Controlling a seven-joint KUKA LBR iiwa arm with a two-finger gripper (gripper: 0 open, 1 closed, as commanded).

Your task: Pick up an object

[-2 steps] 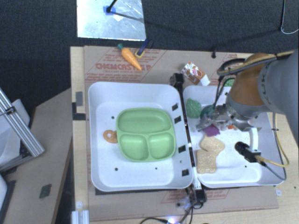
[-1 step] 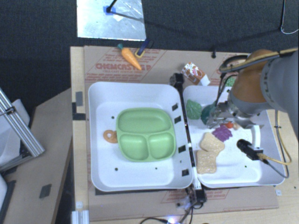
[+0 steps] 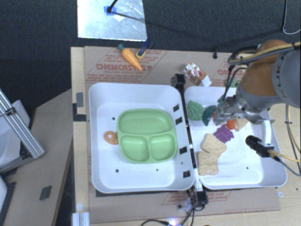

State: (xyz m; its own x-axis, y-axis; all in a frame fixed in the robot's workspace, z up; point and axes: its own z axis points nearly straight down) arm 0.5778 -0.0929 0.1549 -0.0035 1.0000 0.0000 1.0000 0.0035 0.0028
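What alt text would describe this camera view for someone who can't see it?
A grey and orange robot arm reaches over the right bin, among toy foods including a purple piece and crackers. The left bin holds a green divided plate.

The cardboard sheet (image 3: 155, 60) under the two bins carries red print, upside down to the camera and partly hidden; it appears to read "CHEMCAST". The small packet (image 3: 196, 74) has markings too small to read
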